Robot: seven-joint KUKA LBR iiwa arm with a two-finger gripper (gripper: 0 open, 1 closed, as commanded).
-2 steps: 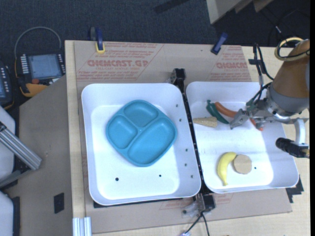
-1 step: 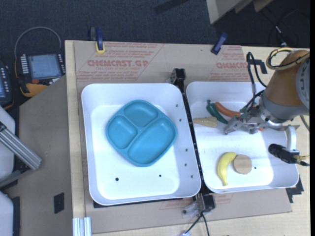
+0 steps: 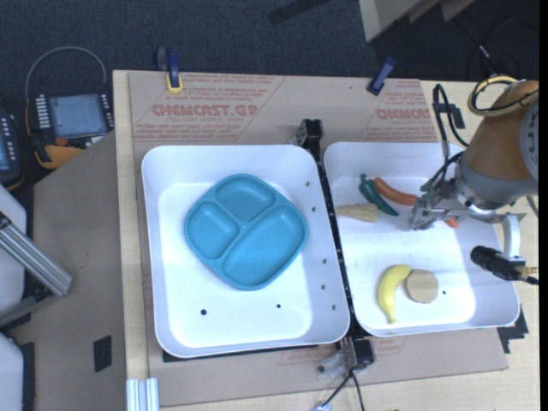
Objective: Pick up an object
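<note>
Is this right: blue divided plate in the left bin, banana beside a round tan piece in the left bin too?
No. The camera view shows the banana and round tan piece in the right bin. The blue divided plate is in the left bin.

The arm (image 3: 501, 157) enters from three o'clock, its orange band uppermost and its grey wrist below, slanting down toward nine o'clock. The gripper (image 3: 422, 215) hangs at the wrist's nine o'clock end, low over the bin, fingertips pointing toward eight o'clock
</note>
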